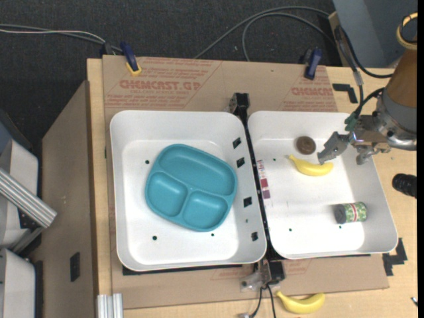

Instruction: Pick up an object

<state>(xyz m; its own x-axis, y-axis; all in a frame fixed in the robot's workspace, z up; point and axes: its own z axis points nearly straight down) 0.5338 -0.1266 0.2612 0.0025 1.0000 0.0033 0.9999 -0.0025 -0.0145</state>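
**Gripper poised over fruit in right-hand bin**

Beyond a stray second banana (301, 301) lying on the cardboard at the bench's near edge, two shallow white bins sit side by side. Over the right bin (377, 240), the gripper (346, 149) hangs with its two fingers spread apart and nothing between them. Its nearer fingertip stands just beside the right end of a yellow banana (311, 167), the likeliest object to be picked. A small round brown disc (305, 144) rests close on the banana's far side, and a dark can with a green and red label (350, 212) lies on its side toward the near right. The left bin (126, 197) holds a teal divided plate (191, 186), smooth and glossy, with three compartments.

Risks appear plain. The banana's curved, slick skin could roll or slide on the smooth bin floor if the fingers close off-centre, near its tapering tip. A descent slightly too far back might catch the disc instead.
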